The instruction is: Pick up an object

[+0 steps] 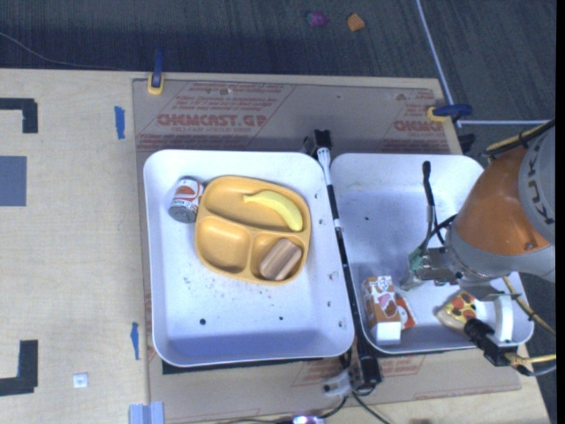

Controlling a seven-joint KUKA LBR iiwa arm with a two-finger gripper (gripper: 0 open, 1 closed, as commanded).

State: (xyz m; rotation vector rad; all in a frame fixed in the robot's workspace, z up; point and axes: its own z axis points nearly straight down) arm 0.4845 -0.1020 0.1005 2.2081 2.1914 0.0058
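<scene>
My gripper [424, 268] hangs low over the right bin [388, 184], near its front right part, under the grey and orange arm. A small orange and white carton [385, 306] lies just to the gripper's front left, close to it but apart. A pizza-slice toy [459, 309] lies at the front right, partly under the wrist. I see nothing between the gripper's tips.
The left bin [177, 307] bears a yellow divided plate [221, 237] with a banana [275, 207] and a brown bun-like piece [280, 259]. A small can [184, 200] lies beside the plate at its back left. The bins' shared rim runs between them.
</scene>
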